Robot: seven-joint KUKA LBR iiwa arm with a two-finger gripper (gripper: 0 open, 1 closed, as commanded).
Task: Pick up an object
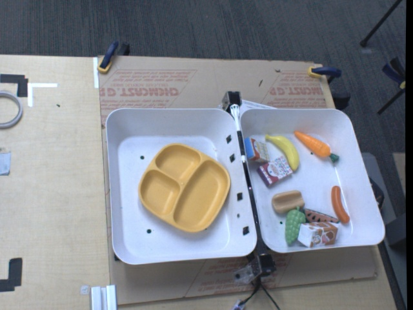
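The camera view looks down on two white bins: the left bin (122, 192) holds a yellow three-compartment plate (184, 186), tilted a little askew. The right bin (361, 173) holds the toy food: a yellow banana (286, 150) beside an orange carrot (315, 144), small snack packets (271, 165), a bread roll (288, 201), a red sausage (340, 205), a green bumpy piece (295, 225) touching a small carton (317, 235). Cardboard (193, 82) lies under both bins.

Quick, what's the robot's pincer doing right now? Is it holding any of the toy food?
Pincer: cannot be told from this picture. The banana and carrot lie loose in the right bin.
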